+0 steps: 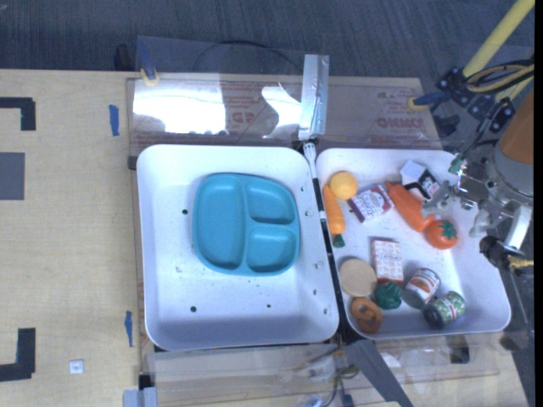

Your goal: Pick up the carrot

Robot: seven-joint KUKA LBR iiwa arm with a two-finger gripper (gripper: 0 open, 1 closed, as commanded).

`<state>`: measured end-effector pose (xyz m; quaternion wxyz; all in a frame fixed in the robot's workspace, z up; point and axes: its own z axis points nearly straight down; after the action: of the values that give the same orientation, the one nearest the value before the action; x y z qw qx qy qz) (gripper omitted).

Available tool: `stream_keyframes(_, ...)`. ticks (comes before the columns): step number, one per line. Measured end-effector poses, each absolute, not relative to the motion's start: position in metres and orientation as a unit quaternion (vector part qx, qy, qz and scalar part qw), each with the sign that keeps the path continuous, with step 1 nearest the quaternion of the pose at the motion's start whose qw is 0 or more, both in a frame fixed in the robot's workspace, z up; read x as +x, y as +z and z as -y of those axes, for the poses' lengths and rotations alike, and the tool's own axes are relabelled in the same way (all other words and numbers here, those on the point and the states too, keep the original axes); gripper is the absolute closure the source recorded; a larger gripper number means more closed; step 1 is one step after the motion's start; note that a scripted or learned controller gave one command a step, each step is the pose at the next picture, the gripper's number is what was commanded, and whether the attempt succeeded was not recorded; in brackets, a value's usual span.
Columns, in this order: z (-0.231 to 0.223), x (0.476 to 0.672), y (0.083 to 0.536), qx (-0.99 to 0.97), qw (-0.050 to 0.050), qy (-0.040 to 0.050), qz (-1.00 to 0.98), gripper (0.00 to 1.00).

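Carrot (334, 214) lies in the right bin (484, 316) against its left wall, well left of the tool (447, 191); whether the tool holds anything cannot be told.

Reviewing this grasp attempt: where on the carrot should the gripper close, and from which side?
Probably mid-body, from above. The carrot lies flat and slim along the right bin's left wall, green tip toward the camera, so the fingers should straddle its narrow width, though the wall leaves little room on that side.
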<state>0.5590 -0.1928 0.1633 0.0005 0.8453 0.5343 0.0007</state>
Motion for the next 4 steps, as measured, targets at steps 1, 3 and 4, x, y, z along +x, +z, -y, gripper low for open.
stream_keyframes(1, 0.197, 0.536, 0.107, 0.886, -0.006, -0.0009, -0.464, 0.0)
stream_keyframes(3, 0.204, 0.488, 0.099, 0.919, -0.002, 0.0069, -0.394, 1.0)
stream_keyframes(4, 0.199, 0.489, 0.098, 0.918, -0.007, 0.0088, -0.397, 0.0)
